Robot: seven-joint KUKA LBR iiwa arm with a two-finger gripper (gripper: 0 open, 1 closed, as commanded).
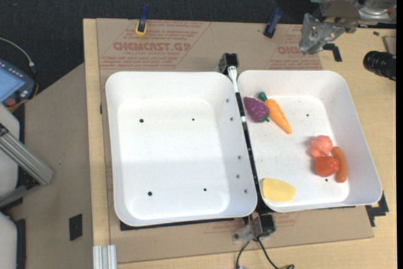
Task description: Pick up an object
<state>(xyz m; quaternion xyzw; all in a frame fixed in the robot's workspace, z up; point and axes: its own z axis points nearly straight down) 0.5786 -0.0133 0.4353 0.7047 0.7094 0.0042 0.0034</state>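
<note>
On the left we see a white bin (170, 148) with only small dark dots on its floor. It sits on a brown board (164, 41) printed with red lettering, and a yellow and blue clamp (143, 21) grips the board's far edge. A black strip runs between the two bins, with a small black and white clip (228, 63) at its far end.

In the right bin (352, 110) we find the toys. A purple eggplant (255, 109) lies by the bin's left wall, toward the far side, and an orange carrot (278, 115) lies just beside it on the right, slanting toward the near right, its green top touching or nearly touching the eggplant. A pale yellow piece (278, 190) rests in the near left corner. Toward the right wall a pink lump (321, 145) sits against a red tomato-like piece (326, 165), and an orange sausage shape (341, 164) lies along their right side.

At the far right, the gripper (313, 40) hangs above the board, beyond the right bin's far rim and well apart from every toy. We cannot tell whether its fingers are apart or together; nothing is seen in them.
</note>
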